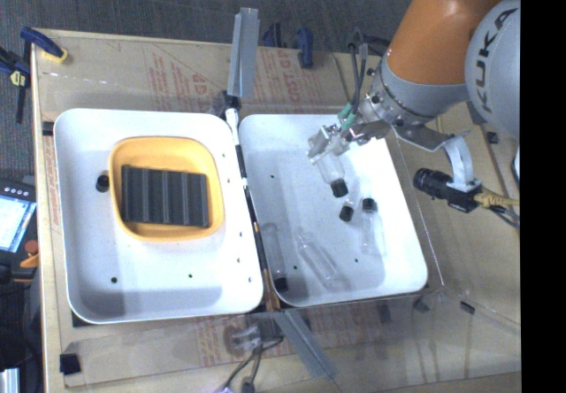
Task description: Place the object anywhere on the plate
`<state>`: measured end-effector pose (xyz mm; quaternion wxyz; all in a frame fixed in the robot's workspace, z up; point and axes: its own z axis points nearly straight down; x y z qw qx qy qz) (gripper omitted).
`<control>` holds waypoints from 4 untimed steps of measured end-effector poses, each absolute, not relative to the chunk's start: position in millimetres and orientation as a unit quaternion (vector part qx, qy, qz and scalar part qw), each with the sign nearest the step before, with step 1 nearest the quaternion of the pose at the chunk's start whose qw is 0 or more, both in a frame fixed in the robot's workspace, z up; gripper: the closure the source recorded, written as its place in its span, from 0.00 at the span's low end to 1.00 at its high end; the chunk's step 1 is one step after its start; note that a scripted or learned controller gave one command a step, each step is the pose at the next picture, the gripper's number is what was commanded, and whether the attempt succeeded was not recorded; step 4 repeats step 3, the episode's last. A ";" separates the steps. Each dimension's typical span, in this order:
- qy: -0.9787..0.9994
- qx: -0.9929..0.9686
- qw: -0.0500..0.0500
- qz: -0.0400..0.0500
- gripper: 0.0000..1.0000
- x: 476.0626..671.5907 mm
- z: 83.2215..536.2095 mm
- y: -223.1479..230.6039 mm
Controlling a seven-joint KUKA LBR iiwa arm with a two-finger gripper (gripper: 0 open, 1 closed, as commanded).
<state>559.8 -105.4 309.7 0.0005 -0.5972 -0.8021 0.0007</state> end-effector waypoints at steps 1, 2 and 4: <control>-0.880 -0.475 0.003 0.002 1.00 573.2 218.8 -36.8; -0.914 -0.405 0.001 0.001 1.00 587.9 205.2 1.9; -0.914 -0.405 0.001 0.001 0.00 588.0 205.3 1.5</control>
